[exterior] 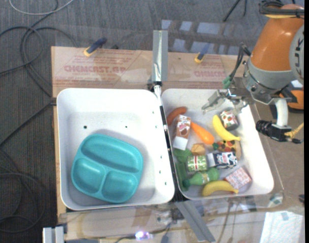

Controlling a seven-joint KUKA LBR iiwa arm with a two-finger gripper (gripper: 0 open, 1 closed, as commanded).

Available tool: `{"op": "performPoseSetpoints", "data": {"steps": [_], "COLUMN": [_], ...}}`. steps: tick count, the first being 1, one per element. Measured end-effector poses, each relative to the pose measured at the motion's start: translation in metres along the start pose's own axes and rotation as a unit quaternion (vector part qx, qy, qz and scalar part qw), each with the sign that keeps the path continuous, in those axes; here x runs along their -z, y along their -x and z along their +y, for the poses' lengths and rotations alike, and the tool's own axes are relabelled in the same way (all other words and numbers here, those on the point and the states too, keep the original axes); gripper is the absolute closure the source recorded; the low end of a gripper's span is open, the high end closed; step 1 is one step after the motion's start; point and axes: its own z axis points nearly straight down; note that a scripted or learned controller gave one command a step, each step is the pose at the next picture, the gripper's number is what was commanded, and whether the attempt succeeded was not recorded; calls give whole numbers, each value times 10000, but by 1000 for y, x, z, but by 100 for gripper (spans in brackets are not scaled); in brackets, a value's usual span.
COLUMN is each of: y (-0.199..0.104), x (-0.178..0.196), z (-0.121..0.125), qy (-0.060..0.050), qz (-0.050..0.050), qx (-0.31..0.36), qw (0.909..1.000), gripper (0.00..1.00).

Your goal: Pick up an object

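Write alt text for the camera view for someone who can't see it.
A grey and orange arm holds its open gripper above the back of the right bin, which is crowded with toy food, including two bananas. The left bin holds a teal divided plate.

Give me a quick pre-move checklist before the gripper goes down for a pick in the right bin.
1. Gripper over the right bin, at its far edge: ok.
2. Nothing between the fingers: ok, the jaws stand spread.
3. Target directly below: not ok, the nearest items, upper banana and small carton, lie nearer the camera.
4. Items separated for a clean grasp: not ok, carrot, can and others crowd together.
5. Left bin's teal tray out of the path: ok.
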Motion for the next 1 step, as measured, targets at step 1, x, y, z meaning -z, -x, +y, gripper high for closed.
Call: {"op": "performPoseSetpoints", "data": {"steps": [1], "y": [1], "x": [-150], "z": [-32], "qy": [6], "qz": [7], "qx": [-290], "qw": [9996], "gripper": [0]}}
